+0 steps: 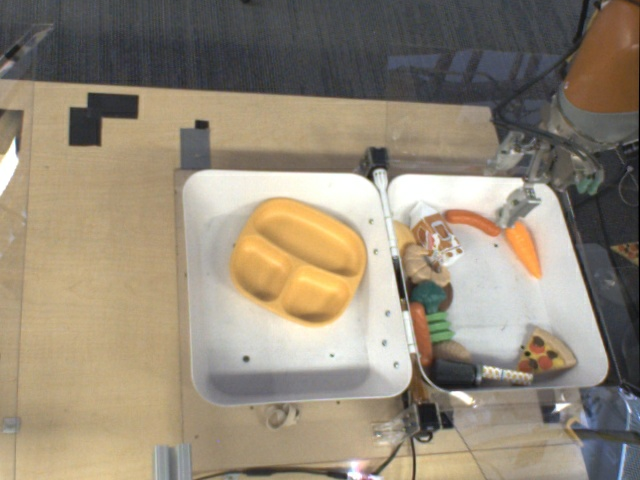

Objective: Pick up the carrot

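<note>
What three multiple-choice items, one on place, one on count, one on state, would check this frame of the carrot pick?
1. Where does the carrot lie?
A. In the left bin, on the tray
B. In the right bin, near its far right corner
C. On the bench outside both bins

2. How many compartments does the yellow tray have?
A. Three
B. One
C. Five

3. How does the carrot stand to the gripper?
A. Lifted clear of the bin
B. Lying on the bin floor, the gripper at its thick end
C. Standing upright in the tray

Answers:
1 B: the carrot is in the right bin, beside a sausage.
2 A: one long hollow and two smaller ones show.
3 B: the carrot rests flat on the white floor, pointing toward the near side.
</note>
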Controlling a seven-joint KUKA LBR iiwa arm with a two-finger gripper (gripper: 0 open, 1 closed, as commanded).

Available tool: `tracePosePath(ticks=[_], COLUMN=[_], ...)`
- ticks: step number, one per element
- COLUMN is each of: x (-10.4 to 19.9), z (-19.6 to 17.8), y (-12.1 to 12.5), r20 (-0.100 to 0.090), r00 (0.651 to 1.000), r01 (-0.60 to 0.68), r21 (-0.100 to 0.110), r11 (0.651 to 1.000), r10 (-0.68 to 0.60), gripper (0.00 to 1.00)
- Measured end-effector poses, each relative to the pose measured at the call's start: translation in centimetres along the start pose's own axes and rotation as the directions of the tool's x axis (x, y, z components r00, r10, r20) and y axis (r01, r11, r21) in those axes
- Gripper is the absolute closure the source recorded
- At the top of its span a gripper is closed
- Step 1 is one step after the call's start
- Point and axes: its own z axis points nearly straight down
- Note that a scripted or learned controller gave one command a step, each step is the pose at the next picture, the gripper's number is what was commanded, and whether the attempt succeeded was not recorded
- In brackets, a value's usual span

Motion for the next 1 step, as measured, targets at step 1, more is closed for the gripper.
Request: tracePosePath(ticks=[1], x=[-0.48], z=[8.43], y=[-3.15], r20=[0.007], r00=[0.991], r01=[0.133], r21=[0.003], r11=[0.991], r10=[-0.133], gripper=[0.0])
